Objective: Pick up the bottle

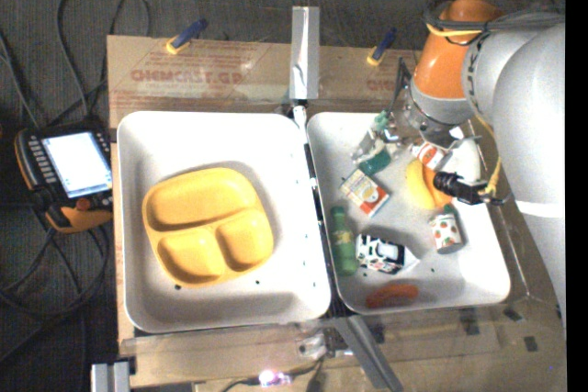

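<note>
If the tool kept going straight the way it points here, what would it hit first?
Most likely the teal object just below and left of the tool, near the right bin's back. The green bottle lies well off that line. Depth is uncertain.

Bottle (342,240): slim, green, lying on its side lengthwise along the left wall of the right-hand bin, just beside a black-and-white pack, its lower end toward the bin's front.

Faint reddish lettering is printed across the cardboard sheet (197,76) behind the two bins, but the words cannot be read with confidence. Markings on the small packages (365,191) in the right bin (496,285) are too small to be read.
</note>
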`<move>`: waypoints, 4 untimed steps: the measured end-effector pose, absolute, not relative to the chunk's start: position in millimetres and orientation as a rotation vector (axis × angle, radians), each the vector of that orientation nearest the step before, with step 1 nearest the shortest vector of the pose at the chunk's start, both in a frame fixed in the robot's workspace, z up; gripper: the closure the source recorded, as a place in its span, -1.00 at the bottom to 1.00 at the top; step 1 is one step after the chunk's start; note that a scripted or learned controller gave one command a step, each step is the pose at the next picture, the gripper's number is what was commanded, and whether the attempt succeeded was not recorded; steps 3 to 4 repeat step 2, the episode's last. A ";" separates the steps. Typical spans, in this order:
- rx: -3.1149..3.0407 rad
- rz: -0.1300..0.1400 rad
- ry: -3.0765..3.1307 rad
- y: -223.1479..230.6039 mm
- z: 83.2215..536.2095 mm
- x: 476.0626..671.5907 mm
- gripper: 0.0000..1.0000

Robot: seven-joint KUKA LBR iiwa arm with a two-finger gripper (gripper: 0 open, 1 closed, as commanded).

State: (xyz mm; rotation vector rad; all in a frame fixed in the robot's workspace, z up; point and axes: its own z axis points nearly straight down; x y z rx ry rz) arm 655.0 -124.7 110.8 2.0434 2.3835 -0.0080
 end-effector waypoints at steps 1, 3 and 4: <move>2.581 -0.006 1.790 -47.5 183.1 649.9 1.00; 2.892 -0.008 1.223 15.5 205.5 651.9 1.00; 2.892 -0.008 1.223 15.5 205.5 651.9 1.00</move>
